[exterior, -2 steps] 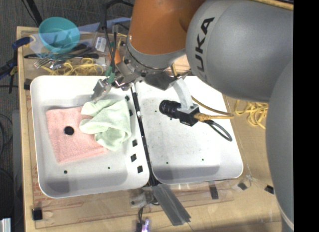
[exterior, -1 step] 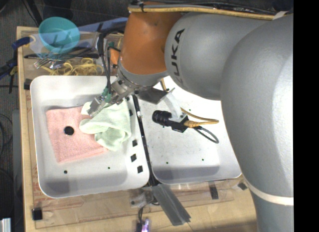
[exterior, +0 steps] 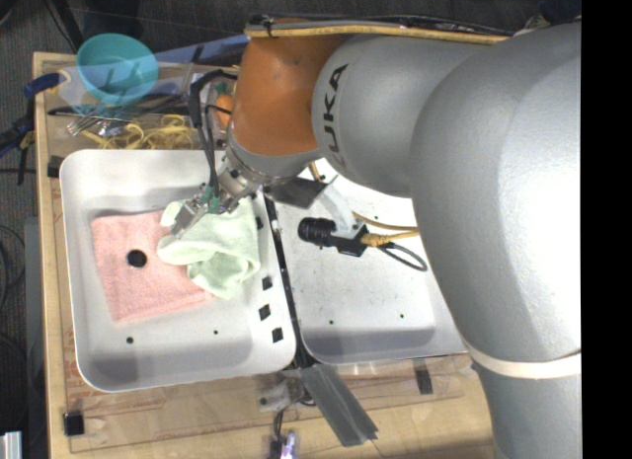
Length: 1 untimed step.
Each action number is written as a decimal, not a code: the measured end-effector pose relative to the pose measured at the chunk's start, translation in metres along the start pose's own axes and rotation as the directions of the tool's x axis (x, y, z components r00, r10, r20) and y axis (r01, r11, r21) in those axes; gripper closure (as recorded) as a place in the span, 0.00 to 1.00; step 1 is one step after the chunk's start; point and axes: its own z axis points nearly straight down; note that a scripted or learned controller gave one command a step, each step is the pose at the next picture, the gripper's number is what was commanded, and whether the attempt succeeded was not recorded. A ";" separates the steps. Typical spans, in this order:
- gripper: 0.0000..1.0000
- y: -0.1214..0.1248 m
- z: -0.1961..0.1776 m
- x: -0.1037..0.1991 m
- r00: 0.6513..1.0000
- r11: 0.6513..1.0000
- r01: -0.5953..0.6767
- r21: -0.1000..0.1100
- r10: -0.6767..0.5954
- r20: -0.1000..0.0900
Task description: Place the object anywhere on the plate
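The grey arm (exterior: pixel 444 102) shows the letters "UKA" beside its orange band and reaches over the left bin (exterior: pixel 79 181). Its gripper (exterior: pixel 209 202) meets the far edge of a crumpled pale green cloth (exterior: pixel 222 250); whether it is open or closed cannot be told. The cloth overlaps a pink towel (exterior: pixel 138 289) that bears a small black disc (exterior: pixel 136 259). A blue bowl (exterior: pixel 117 67) stands at the far left of the bench (exterior: pixel 148 408).

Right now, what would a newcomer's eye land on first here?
The big grey arm with its orange band dominates the right, its tool down at a crumpled pale green cloth by the right wall of the left bin. Next to it a pink cloth lies flat in that bin with a small black object on it; a blue bowl sits beyond the bins, top left.
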 end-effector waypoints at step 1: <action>0.00 -0.002 0.093 0.081 0.980 0.980 -0.200 0.000 0.200 0.000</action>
